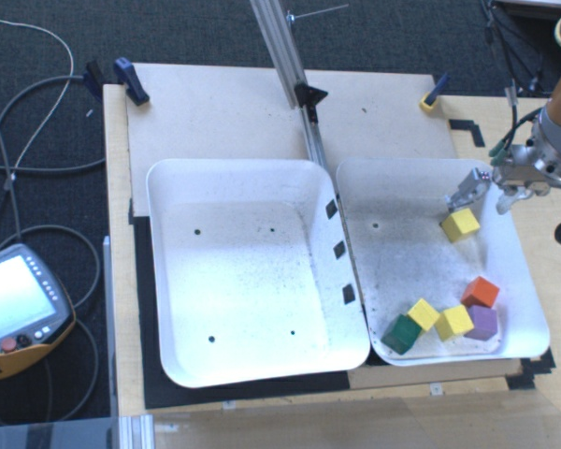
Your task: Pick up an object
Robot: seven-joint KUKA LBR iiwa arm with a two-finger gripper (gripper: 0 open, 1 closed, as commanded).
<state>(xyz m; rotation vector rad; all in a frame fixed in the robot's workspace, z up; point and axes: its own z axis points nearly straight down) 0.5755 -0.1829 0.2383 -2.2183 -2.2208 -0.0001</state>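
**Bench layout, both bins**

I see two bins side by side on the bench (215,110). Left bin (168,279) sits beside the right bin (393,195), rims touching along the middle. In the right bin, one lone block (460,224) lies toward the far right side, just beside the gripper (486,193). A cluster of five blocks (446,319) crowds the near right corner, touching one another. A handheld pendant (19,311) lies off the bench, far left.
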